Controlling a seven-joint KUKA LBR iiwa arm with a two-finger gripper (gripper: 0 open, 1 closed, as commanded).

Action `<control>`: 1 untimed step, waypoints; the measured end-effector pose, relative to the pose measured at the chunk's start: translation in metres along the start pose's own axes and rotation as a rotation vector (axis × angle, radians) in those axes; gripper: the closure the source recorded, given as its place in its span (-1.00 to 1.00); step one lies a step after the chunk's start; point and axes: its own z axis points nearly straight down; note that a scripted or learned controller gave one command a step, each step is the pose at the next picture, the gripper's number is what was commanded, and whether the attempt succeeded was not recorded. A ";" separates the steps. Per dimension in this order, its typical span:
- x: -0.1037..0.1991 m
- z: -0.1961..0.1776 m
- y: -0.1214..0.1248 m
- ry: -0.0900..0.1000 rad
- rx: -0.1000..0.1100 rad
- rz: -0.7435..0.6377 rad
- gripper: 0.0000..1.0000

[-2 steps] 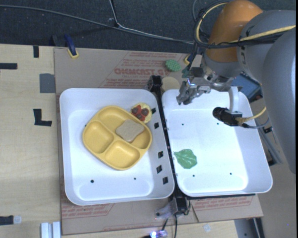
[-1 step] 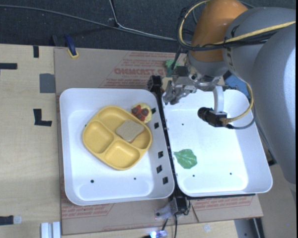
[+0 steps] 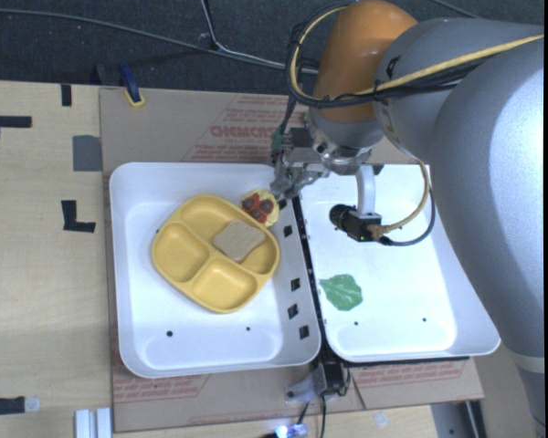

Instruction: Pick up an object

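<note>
Camera view: gripper sits low over the small red object by the yellow tray. Cannot tell its finger state. Nothing visibly lifted; the pick looks still to do.

This is a robotics lab or test cell, not a home or kitchen. A large grey industrial arm with an orange band reaches over a light wooden bench, trailing yellow and black cables. Two shallow white bins sit side by side on a sheet of printed cardboard, fixed in place like a rig. Black tape marks dot the bench surface, and a blue clamp grips the cardboard's far edge. Loose wires run across the dark floor beyond. The food in the bins looks like toy props: a yellow divided plate and a green leaf.
</note>
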 end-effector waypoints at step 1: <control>0.054 -0.014 -0.008 0.001 -0.002 -0.002 1.00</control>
